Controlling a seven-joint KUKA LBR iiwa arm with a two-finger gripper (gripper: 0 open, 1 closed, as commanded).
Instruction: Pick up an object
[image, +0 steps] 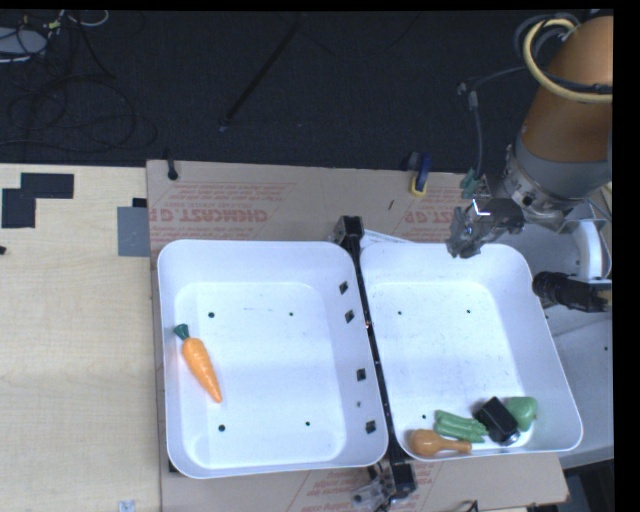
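1. I observed the end effector (470, 238) above the far rim of the right bin (545, 330), touching no object; I could not tell how it was set.
2. The carrot (201, 367) lay by the left bin's (165, 300) left wall.
3. A black block (497, 419), green pieces (460, 426) and an orange gourd-shaped piece (437, 443) clustered in the right bin's near corner.

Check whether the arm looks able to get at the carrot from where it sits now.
Probably yes. The carrot lies alone in the left bin, nothing over or against it. The gripper hangs above the right bin's far edge, so it must cross the divider first.
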